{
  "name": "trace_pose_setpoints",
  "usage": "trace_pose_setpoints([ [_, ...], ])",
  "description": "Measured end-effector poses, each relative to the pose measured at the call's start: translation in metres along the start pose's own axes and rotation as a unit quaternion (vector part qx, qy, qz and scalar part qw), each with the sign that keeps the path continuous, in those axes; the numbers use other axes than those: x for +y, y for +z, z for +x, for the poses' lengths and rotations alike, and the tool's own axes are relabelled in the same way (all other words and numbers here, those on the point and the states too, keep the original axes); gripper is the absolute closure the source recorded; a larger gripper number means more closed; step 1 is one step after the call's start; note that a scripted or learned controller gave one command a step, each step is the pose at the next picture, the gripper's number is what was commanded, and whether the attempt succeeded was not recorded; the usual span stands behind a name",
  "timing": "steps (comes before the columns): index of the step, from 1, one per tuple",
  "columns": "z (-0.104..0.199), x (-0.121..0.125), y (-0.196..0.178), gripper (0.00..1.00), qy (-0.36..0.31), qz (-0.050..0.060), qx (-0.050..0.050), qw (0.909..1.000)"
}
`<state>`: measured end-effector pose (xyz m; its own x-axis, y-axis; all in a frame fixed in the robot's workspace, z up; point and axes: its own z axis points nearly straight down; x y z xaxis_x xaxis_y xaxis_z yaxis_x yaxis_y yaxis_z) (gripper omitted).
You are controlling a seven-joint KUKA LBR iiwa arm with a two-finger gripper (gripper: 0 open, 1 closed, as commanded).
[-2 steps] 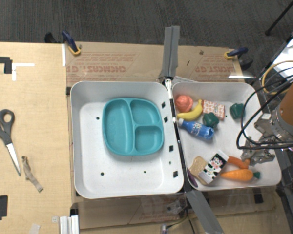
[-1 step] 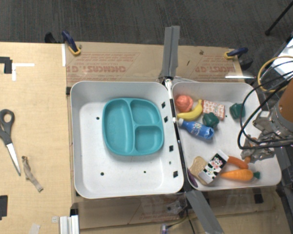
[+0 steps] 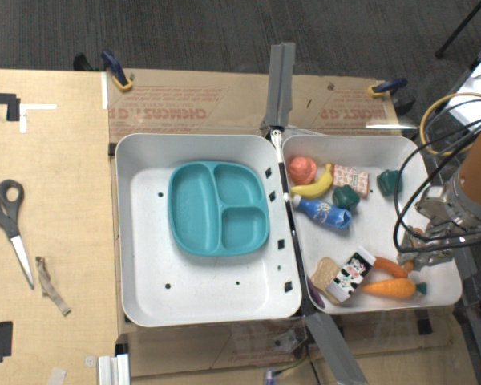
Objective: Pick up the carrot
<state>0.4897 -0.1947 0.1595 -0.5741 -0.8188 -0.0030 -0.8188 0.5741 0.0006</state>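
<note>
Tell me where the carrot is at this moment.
The carrot lies in the right bin, near its front right corner, just right of the black-and-white carton. The gripper is close above it.

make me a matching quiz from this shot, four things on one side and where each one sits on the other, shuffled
Things:
1. carrot
2. teal divided plate
3. scissors
4. banana

Places:
A. on the bench, left of both bins
B. right bin, far half, beside an orange-red ball
C. left bin
D. right bin, near edge

Pairs: 1-D, 2-C, 3-A, 4-B
</note>
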Motion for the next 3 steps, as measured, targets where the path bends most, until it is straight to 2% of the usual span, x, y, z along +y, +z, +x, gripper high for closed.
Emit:
trace_pose_setpoints([
  [1, 0.002, 0.011, 0.01, 1.0, -0.072, 0.0, 0.0, 0.9974],
  [2, 0.027, -0.006, 0.031, 1.0, -0.156, 0.001, 0.0, 0.9878],
  [3, 0.001, 0.004, 0.009, 1.0, -0.204, 0.0, -0.001, 0.9789],
])
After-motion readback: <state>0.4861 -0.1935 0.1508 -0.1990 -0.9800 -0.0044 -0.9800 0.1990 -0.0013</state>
